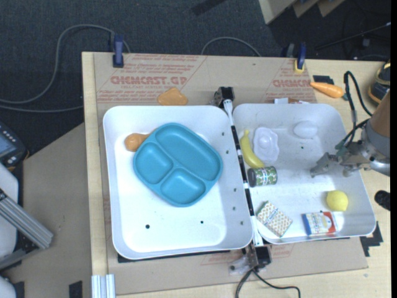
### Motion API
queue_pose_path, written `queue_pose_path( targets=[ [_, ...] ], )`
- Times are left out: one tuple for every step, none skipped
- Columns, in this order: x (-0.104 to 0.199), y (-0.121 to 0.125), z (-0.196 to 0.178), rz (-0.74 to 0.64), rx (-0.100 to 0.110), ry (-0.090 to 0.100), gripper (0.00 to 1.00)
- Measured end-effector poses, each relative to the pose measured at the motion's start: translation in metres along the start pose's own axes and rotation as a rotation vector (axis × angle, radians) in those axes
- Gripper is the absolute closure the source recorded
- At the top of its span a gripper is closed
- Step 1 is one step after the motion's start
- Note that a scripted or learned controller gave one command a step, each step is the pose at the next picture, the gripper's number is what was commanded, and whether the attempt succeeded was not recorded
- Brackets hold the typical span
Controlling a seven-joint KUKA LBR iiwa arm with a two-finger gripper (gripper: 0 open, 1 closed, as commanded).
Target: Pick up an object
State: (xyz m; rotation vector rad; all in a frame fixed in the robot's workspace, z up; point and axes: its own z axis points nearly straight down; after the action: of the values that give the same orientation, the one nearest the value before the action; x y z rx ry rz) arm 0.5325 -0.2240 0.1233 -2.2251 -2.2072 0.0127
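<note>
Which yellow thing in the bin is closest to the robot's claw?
The round yellow lemon, sitting just below the gripper in the right bin. The other yellow thing, the long curved banana, lies far off against the bin's left wall.

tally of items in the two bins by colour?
Blue: 1, divided plate
Orange: 1, round fruit
Yellow: 2, banana, lemon
Green: 1, can
Clear/white: 2, plastic cup, white lump
Patterned packets: 2, checkered packet, small carton
Total: 9
</note>
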Motion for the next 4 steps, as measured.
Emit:
queue_pose_path(
  targets=[
    [0.005, -0.055, 0.041, -0.009, -0.006, 0.009, 0.00],
    [0.004, -0.052, 0.029, -0.008, -0.013, 0.002, 1.00],
    [0.049, -0.053, 0.011, -0.013, -0.011, 0.004, 1.00],
    [0.170, -0.029, -0.065, -0.022, -0.021, 0.004, 1.00]
  ],
)
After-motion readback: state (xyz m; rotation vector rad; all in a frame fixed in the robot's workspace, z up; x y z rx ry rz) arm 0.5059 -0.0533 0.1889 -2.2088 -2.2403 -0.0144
